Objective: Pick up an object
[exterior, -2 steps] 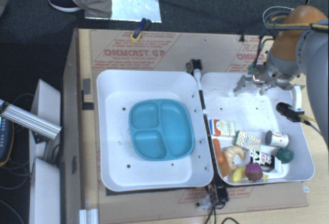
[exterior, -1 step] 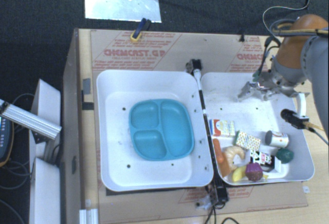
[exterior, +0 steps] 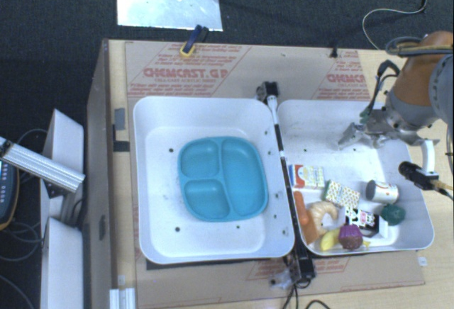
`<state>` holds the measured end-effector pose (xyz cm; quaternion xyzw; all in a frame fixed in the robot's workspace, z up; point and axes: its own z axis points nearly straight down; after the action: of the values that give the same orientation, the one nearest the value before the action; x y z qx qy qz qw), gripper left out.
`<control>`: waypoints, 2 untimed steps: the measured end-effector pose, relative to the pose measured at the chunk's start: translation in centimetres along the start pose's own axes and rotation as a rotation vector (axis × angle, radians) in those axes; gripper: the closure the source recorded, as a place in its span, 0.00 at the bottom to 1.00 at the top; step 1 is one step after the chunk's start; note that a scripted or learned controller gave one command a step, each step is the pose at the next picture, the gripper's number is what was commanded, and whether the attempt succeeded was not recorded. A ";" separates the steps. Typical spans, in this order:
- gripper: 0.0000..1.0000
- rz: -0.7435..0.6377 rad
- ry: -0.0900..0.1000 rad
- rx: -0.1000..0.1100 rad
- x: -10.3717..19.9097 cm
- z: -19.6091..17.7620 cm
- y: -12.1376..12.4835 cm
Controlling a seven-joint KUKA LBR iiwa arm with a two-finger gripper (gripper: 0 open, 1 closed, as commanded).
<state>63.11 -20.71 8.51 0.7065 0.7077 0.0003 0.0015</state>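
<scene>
From above, a pale wood worktop [exterior: 234,63] on dark carpet carries two white bins. The pincer [exterior: 360,133] hangs over the right bin [exterior: 319,123], fingers spread apart, holding nothing. Small toy objects [exterior: 344,215] cluster at that bin's near end; a smooth blue divided tray [exterior: 222,178] lies in the left bin [exterior: 159,130].

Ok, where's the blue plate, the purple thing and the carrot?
Blue plate [exterior: 222,178]: camera view, middle divider of the tray.
Purple thing [exterior: 350,236]: camera view, its rounded top.
Carrot [exterior: 302,212]: camera view, middle of its orange body.
</scene>
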 end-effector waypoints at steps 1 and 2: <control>0.00 0.000 -0.001 -0.004 0.0 -10.7 -0.9; 0.00 -0.002 0.001 0.002 0.1 0.1 0.2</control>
<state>63.32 -20.59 8.39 0.7058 0.7084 0.0003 0.0004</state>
